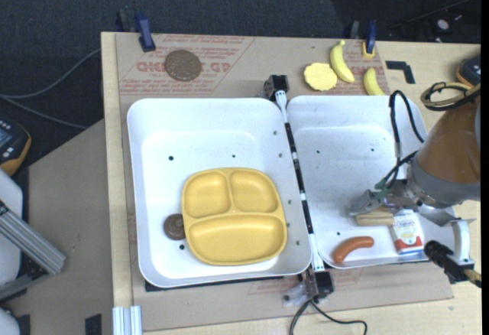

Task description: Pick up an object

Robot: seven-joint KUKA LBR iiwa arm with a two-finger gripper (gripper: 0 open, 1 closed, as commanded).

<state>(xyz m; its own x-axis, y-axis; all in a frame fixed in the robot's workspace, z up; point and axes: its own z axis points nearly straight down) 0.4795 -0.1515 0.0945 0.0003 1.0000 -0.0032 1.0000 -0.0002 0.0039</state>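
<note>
So from the camera view, my pincer (pixel 372 206) is down low in the right-hand bin (pixel 336 127), sitting right over a tan wooden block (pixel 382 217). Honestly can't tell if it's spread or closed, everything bunches up there and my own arm covers the rest. Can't call it a grab either, since the block looks like it's lying on the bin floor, not lifted.

Just beside the pincer, toward the bin's near edge, there's a toy hot dog (pixel 352 248), and next to the block a little white and red carton (pixel 406 234). Way off on the far side, in the other bin, a yellow divided plate (pixel 231 216) with a brown cookie (pixel 175 227) tucked at its edge.

My guess: approach done, I'm down on the block. Closing properly and lifting is all left to do.
</note>
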